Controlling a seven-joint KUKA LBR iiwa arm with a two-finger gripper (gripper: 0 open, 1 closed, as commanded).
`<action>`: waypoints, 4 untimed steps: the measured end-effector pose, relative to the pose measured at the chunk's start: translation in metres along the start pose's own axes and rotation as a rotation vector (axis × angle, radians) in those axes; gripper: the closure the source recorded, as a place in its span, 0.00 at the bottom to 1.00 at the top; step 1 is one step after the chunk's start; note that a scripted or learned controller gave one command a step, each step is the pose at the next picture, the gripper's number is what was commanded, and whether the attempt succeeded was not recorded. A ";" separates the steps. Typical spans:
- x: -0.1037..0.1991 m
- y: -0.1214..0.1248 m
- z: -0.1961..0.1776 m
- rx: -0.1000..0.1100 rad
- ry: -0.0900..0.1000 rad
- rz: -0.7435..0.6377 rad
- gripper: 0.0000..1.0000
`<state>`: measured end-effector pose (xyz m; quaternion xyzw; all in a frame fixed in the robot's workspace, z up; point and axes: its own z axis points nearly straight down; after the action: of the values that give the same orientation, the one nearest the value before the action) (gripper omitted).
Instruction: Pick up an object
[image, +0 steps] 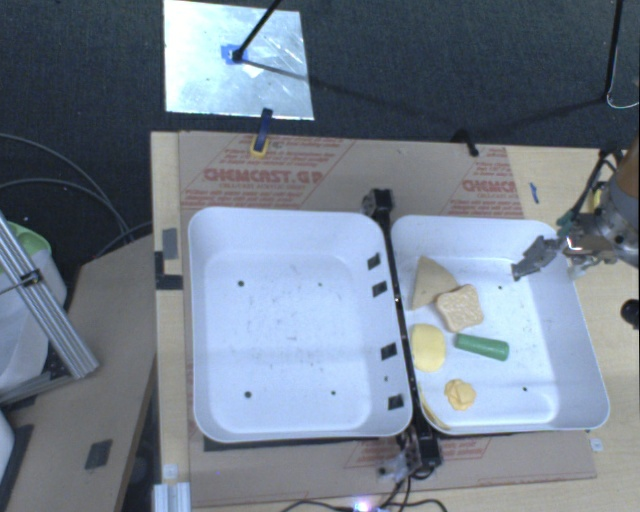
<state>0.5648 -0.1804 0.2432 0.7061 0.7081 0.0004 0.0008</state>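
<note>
The arm enters from the right, and its gripper (530, 260) hangs above the upper right part of the right bin (575, 340), well apart from anything it could take; nothing lies between its fingers, and whether they are spread or closed cannot be told at this angle. All the candidate objects sit crowded toward the left side of that bin, close to the divider between the bins: a pale wedge (430, 278), a tan bread-like block (461, 307) touching the wedge's lower edge, a yellow rounded piece (429, 347) just below, a green cylinder (483, 347) beside it, and a small yellow lump (460, 393) nearer the front wall. The left bin (290, 320) holds no objects. The main risk, judging from this layout, is the crowding: a descent onto the wedge or the block would likely put one finger on the neighbouring piece, so the close would push both aside rather than trap either. The yellow rounded piece lies near the bin wall, where a finger could strike the rim or the divider. The green cylinder looks likely to roll if approached along its length instead of across it. The small lump stands apart from the others and seems the safest target, though its low, rounded form could slip out of a shallow pinch.
</note>
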 end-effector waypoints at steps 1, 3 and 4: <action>0.139 -0.059 0.034 0.008 0.007 -0.012 0.00; 0.134 0.004 0.058 -0.004 -0.001 0.003 0.00; 0.069 0.031 0.118 0.001 -0.002 0.006 0.00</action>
<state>0.5956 -0.1117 0.1250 0.7082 0.7060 -0.0007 0.0011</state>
